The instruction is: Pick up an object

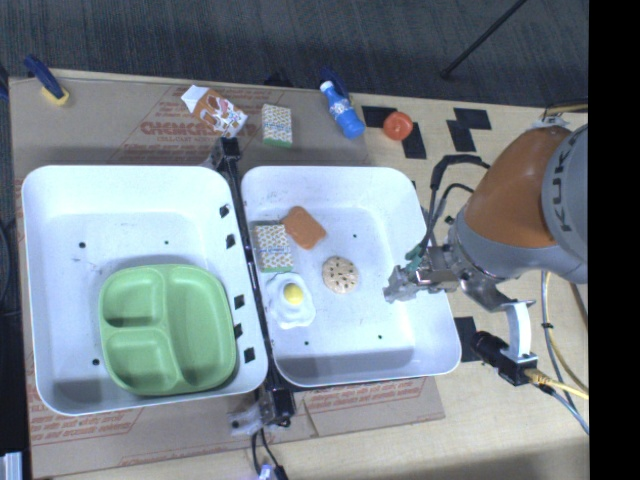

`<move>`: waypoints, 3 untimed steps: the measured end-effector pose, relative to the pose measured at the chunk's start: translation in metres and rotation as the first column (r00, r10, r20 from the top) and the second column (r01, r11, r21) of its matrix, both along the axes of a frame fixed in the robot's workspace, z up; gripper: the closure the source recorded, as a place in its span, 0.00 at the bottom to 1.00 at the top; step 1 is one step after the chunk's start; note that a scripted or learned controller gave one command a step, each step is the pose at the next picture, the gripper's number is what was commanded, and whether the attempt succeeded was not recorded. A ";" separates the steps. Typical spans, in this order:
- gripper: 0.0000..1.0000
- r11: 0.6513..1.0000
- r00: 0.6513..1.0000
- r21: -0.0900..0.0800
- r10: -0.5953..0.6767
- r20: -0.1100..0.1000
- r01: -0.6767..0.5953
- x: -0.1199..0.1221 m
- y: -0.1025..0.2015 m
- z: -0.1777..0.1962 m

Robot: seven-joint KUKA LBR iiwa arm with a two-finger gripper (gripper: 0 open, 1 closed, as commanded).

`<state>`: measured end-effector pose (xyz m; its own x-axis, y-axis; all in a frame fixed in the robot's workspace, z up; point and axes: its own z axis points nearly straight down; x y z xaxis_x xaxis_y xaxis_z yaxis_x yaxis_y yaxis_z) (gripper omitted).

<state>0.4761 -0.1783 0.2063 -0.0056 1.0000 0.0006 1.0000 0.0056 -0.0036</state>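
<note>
Cookie (340,274): round, tan, dark-speckled; laid flat in the right bin (400,348), so no long axis is shown.
Gripper (400,286): positioned just right of it; finger state cannot be told.

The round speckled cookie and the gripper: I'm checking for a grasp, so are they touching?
Apart. The camera view shows bare white bin floor between the round speckled cookie and the gripper, which sits at the right bin's right side.

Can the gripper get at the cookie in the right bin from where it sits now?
Probably yes: the gripper sits at the bin's right side, and bare bin floor lies between it and the cookie.
</note>
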 end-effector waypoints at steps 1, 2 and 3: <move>1.00 1.000 1.000 -0.001 0.002 0.003 -0.002 0.001 0.005 0.005; 1.00 1.000 1.000 0.000 0.001 0.004 -0.001 0.077 0.046 0.038; 1.00 1.000 1.000 -0.001 -0.001 0.001 0.001 0.042 0.002 0.008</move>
<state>0.5182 -0.1759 0.2147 -0.0047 1.0000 -0.0001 1.0000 0.0047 -0.0031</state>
